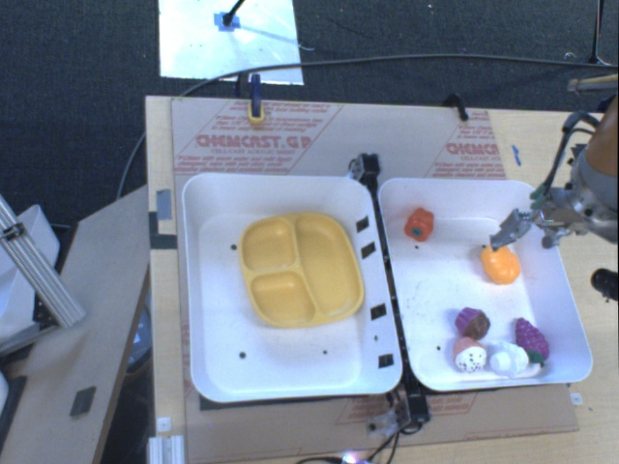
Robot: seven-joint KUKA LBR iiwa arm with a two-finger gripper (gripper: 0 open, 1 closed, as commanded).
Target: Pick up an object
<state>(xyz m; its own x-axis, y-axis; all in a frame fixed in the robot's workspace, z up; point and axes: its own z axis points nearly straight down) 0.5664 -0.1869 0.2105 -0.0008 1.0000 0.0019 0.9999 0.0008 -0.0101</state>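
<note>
**Figure: Claw over the right bin, above an orange fruit**

From my remote station I see a pale wooden desk point(542, 143) on dark carpet, with a printed cardboard sheet point(290, 138) under two shallow white bins. A white square panel point(227, 27) lies on the carpet beyond the desk. The left bin point(208, 220) holds a yellow divided tray point(300, 269). The right bin point(566, 303) holds a small orange-red pepper point(419, 223) near its far left corner, a yellow-orange fruit point(500, 265) toward the middle right, and near the front edge a cluster: a dark purple piece point(473, 322), a purple grape bunch point(531, 338), and two whitish pieces point(488, 359).

The arm enters from the right, its wrist over the right bin's rim. The claw point(510, 230) points left and slightly down, its tip just above the yellow-orange fruit. I cannot tell whether it is parted or closed, nor whether it touches the fruit.
</note>
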